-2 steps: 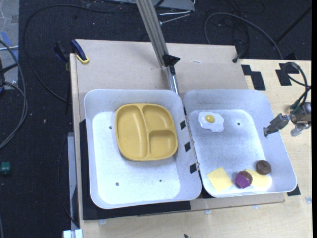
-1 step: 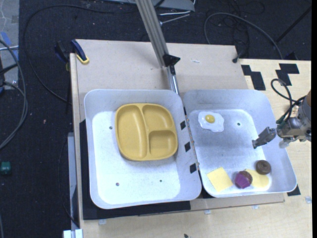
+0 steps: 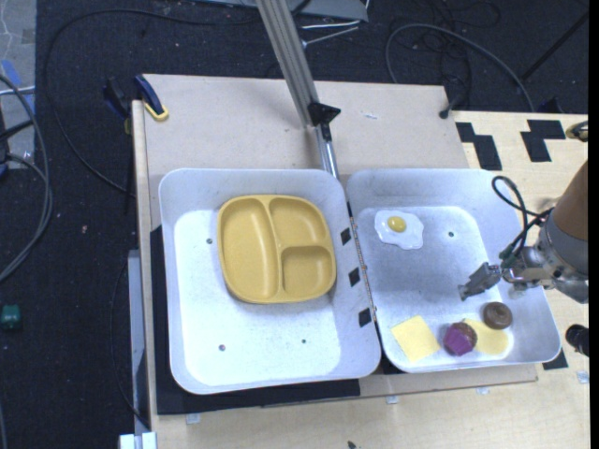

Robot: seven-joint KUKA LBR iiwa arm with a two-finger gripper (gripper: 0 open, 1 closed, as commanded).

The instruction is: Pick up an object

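Observation:
The right bin holds a fried egg near its back, a yellow cheese slice at the front, a purple lump beside the slice, and a brown round piece resting on a pale yellow disc. My gripper hangs low over the right half of this bin, just behind and slightly left of the brown piece. Nothing shows in its grasp. The arm comes in from the right edge.
A yellow divided plate lies in the left bin. A slanted metal pole rises behind the bins. Cables lie on the dark floor around the bench.

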